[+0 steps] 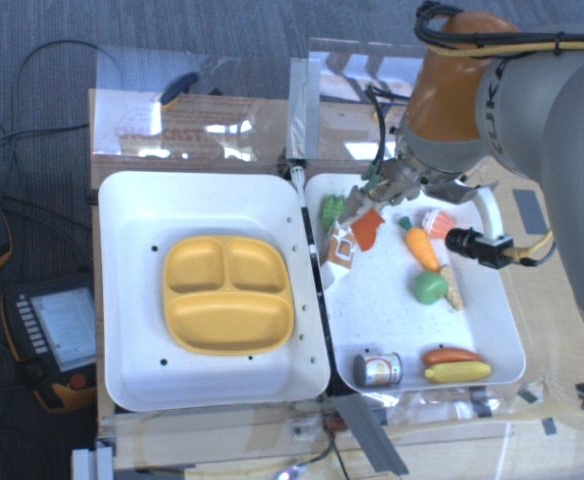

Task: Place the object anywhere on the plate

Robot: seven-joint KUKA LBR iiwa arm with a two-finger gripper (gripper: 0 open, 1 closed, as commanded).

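A yellow three-compartment plate [229, 293] lies in the middle of the left bin [132, 218] with nothing on it. My gripper [370, 204] hangs over the upper left corner of the right bin [494, 320], at the end of the grey arm with its orange band. Right under its tip lies a red-orange toy piece [368, 230], touching or nearly touching it. A small brown and white carton [339, 249] sits just left of and below that piece. A green toy [331, 210] lies beside the bin's left wall.
Also in the right bin are a carrot [422, 247], a green ball [430, 287], a pink and white toy [439, 222], a tin can [379, 369] and a yellow and red toy pair [456, 365] at the front. The divider wall [312, 268] separates the bins.
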